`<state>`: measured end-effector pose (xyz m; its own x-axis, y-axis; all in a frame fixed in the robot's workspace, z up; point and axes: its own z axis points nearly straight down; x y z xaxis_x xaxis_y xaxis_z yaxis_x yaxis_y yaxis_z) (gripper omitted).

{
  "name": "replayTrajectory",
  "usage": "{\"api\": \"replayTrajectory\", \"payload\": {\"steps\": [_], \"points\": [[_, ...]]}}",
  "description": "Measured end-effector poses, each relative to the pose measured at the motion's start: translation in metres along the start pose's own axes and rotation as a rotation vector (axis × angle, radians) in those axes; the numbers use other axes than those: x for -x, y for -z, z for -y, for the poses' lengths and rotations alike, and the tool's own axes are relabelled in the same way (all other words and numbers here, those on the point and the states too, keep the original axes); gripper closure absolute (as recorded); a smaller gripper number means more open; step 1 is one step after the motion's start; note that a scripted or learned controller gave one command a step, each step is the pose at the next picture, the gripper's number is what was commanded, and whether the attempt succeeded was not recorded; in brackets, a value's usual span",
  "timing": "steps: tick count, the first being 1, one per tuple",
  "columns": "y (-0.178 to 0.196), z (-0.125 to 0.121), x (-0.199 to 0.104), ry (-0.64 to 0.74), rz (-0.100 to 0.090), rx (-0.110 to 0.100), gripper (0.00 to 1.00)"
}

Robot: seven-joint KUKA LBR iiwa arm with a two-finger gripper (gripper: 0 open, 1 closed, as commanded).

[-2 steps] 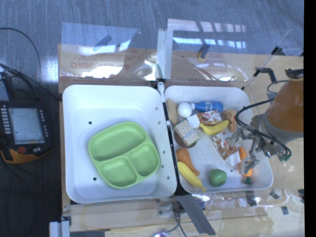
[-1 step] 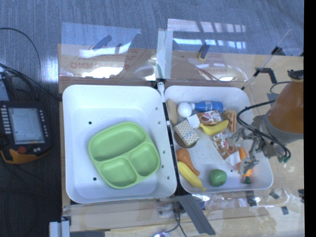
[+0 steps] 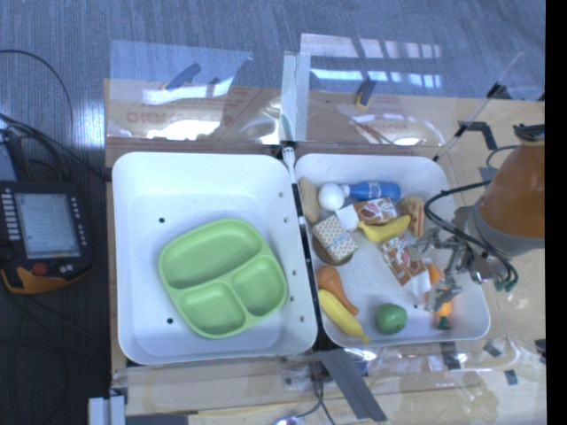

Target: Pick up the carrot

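Note:
In the right bin (image 3: 461, 324), a thin orange piece that looks like the carrot (image 3: 442, 307) lies near the front right corner, partly covered by my gripper (image 3: 446, 283). The gripper hangs low right over it, touching or nearly touching. The wrist and cables hide how it meets the orange piece. A second, thicker orange tapered item (image 3: 331, 283) lies at the bin's left side, just above a banana (image 3: 344, 313).
The right bin is crowded: a green ball (image 3: 390, 318), a snack packet (image 3: 405, 259), another banana (image 3: 386, 229), a waffle-patterned box (image 3: 334, 237), a white egg (image 3: 330, 197) and a blue bottle (image 3: 374, 189). The left bin (image 3: 142, 184) holds a green divided plate (image 3: 223, 276).

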<state>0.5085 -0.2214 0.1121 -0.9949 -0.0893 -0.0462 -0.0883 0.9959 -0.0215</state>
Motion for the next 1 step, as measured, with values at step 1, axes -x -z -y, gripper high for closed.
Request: {"api": "replayTrajectory", "payload": {"steps": [1], "points": [[0.0, 0.0012, -0.0019, -0.047, 0.006, 0.002, 0.0]]}}
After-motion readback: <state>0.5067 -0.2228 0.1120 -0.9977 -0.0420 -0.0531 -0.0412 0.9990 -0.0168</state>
